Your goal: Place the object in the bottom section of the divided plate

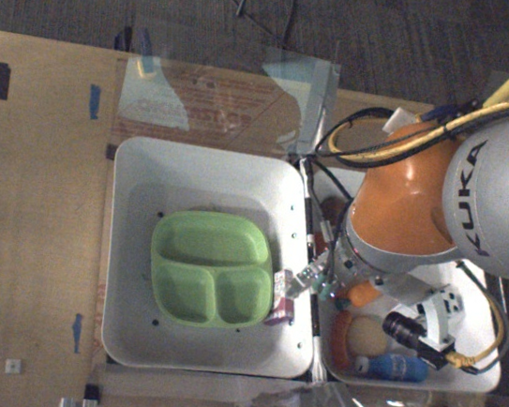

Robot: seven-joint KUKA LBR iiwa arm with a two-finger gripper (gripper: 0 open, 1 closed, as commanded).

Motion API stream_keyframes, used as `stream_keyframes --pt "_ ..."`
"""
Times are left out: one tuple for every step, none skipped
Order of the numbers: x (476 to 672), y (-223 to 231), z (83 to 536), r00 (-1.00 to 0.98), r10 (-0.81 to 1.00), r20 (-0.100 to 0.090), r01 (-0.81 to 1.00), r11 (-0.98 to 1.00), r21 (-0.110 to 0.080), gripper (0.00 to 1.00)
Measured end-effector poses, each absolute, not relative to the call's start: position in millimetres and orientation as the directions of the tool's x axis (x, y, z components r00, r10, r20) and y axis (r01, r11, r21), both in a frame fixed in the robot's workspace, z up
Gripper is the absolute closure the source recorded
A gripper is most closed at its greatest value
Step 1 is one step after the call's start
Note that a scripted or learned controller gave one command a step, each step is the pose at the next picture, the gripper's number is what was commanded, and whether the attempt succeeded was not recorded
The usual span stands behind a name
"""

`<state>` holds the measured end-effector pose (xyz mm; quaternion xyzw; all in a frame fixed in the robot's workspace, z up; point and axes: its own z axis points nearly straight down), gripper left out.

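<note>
The green divided plate (210, 269) lies in the left white bin (144, 181), with one wide section at the top and two smaller sections along the bottom. All three sections look bare. My gripper (303, 279) reaches from under the orange wrist band over the wall between the two bins, just right of the plate's lower right corner. A small pink and white object (280, 304) sits right below the gripper tip, against the plate's right rim. Whether it is held is unclear.
The right bin (485, 375) is largely covered by the arm. In it lie a beige ball (367, 336), a blue object (400, 369), an orange piece (364, 294) and a red-orange item (339, 334). A clear plastic sheet (223, 98) lies behind the left bin.
</note>
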<state>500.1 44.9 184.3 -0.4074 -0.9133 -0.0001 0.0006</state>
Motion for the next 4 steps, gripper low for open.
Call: stream_keyframes --pt "479.5 109.6 222.1 -0.659 0.753 -0.001 0.753 0.659 0.002 1.00" --pt "480.3 97.2 107.6 -0.759 0.651 0.000 0.651 0.759 0.002 1.00" --pt "527.9 135.3 243.6 -0.606 0.795 -0.002 0.795 0.606 0.002 1.00" --pt "478.9 161.5 218.8 -0.685 0.729 0.001 0.729 0.685 -0.001 1.00"
